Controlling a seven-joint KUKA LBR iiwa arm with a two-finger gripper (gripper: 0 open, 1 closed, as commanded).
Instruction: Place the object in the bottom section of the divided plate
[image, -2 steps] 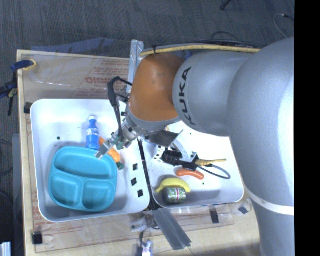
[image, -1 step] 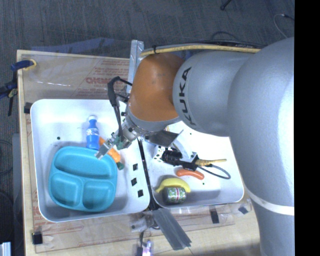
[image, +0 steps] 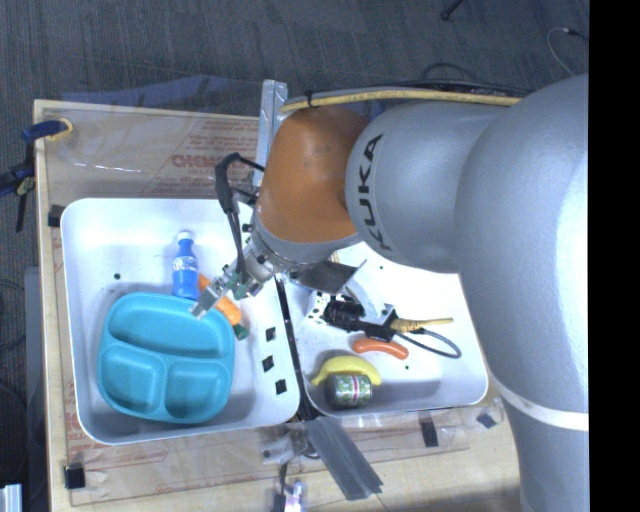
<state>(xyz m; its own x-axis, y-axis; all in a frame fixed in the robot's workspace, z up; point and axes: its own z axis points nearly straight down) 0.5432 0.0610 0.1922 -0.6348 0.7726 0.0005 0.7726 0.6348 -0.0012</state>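
Seemingly clamped on an orange carrot-like piece (image: 231, 310) at the blue divided plate's (image: 165, 358) upper-right rim, the gripper (image: 222, 296) should travel toward lower frame before releasing over a bottom section.

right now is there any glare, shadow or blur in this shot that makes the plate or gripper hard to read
Camera view: the blue divided plate is sharp and evenly lit, its sections clear; the white bin wall is bright, nearly washed out; the gripper is small and slightly soft beside an orange object; the arm looms large and casts soft shadow on the right bin.
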